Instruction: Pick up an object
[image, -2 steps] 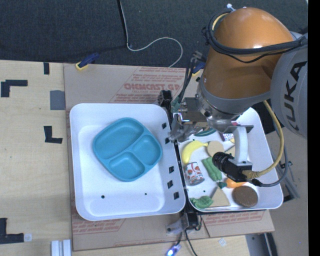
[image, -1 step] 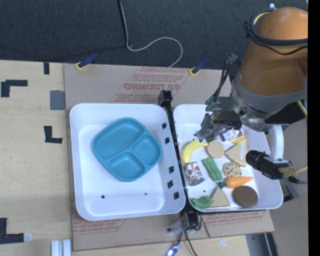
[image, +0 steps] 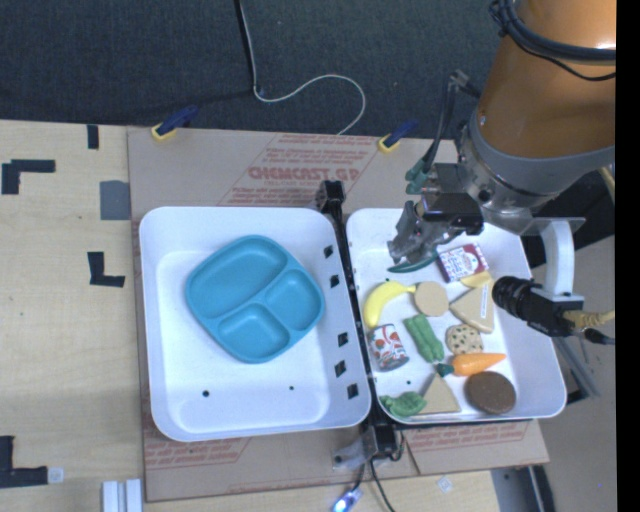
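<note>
The right bin (image: 540, 395) holds several toy foods: a yellow banana (image: 384, 298), a tan round cookie (image: 431, 298), a green pickle (image: 424, 337), a small can (image: 389, 347), an orange carrot (image: 477, 363), a brown round patty (image: 491, 392), a purple carton (image: 462, 262) and a green leafy piece (image: 404, 404). My gripper (image: 412, 243) hangs over the back left of this bin, above a dark green flat piece (image: 412, 266) and just behind the banana. I see nothing held between its fingers.
The left bin (image: 180, 400) carries a blue three-part plate (image: 255, 297). A black divider with clips (image: 345, 300) runs between the bins. The arm's grey and orange body (image: 545, 90) looms over the back right. A white cable (image: 300, 90) lies behind the bins.
</note>
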